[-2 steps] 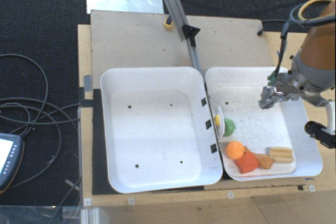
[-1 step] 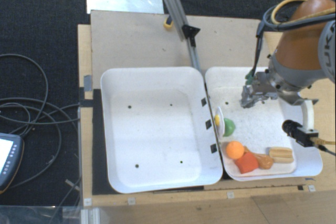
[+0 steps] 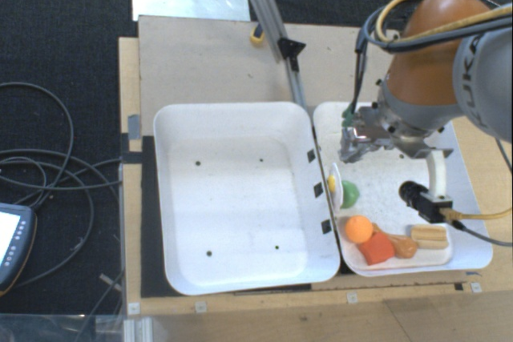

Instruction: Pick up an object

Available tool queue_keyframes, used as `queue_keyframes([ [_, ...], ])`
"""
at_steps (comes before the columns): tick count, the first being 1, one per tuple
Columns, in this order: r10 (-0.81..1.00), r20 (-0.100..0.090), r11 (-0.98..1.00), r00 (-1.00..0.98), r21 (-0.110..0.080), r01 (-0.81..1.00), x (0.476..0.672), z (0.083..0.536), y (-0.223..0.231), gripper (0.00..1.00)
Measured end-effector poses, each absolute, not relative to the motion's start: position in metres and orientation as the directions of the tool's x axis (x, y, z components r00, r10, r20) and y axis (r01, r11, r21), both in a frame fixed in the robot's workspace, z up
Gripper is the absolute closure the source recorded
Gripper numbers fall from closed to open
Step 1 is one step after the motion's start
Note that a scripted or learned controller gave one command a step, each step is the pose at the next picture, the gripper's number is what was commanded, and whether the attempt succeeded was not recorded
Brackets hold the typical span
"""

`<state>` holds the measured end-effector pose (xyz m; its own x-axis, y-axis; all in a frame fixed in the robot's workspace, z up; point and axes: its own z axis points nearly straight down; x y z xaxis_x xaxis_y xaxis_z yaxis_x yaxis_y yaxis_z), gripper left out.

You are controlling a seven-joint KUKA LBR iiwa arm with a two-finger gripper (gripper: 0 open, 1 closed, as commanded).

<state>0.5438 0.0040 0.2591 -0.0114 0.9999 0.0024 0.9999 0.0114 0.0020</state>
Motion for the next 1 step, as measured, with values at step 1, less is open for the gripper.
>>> queue_keyframes([
  [1,1.0,0.002,0.01,-0.01,0.002,1.0,0.5551,0.2582,0.0499,1.0],
])
